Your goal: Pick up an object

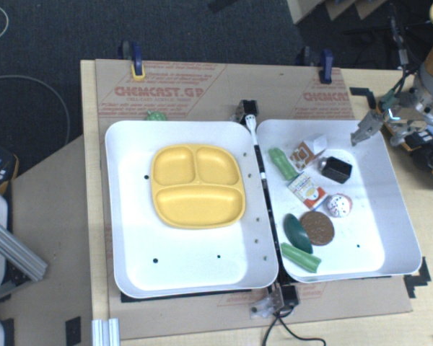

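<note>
Nearest the camera: green block (300, 258) at the right bin's (390, 222) front edge, touching a dark green oval (297, 230) beside a brown disc (318, 228). Farther back lie a dotted white ball (338, 205) and a black box (336, 169). Gripper (364, 130) hangs over the bin's far right corner; jaw state cannot be determined. Left bin (130, 215) bears a yellow divided plate (197, 186).

Two shallow white bins sit side by side on a brown cardboard-covered bench (202, 85). The left bin (130, 265) holds a yellow three-compartment plastic plate (198, 186). The right bin (390, 222) holds a cluster of small things: a black box (336, 169), a green cylinder (282, 163), a white die with red spots (338, 206), a brown disc (318, 228) and a small printed packet (305, 189). At the frame's right edge the gripper (366, 128) hangs over the right bin's upper rim.
</note>
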Robot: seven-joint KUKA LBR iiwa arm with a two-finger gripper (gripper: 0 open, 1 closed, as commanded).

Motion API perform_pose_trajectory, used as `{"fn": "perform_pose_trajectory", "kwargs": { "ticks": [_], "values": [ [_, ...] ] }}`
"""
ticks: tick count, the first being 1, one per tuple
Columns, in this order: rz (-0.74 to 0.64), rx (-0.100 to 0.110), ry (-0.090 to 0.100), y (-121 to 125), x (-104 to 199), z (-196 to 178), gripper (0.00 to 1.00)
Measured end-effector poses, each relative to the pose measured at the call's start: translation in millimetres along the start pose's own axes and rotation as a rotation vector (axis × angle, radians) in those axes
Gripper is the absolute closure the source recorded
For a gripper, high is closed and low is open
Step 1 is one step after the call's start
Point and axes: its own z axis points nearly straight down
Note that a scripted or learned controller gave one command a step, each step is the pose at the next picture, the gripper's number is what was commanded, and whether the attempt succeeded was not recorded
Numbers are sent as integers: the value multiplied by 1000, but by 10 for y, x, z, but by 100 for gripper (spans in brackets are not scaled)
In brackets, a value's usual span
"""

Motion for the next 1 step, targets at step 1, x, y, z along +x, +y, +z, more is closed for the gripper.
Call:
{"fn": "perform_pose_trajectory", "kwargs": {
  "ticks": [1],
  "values": [
    [4,-1,3,-558,334,1448,0]
  ]
}}
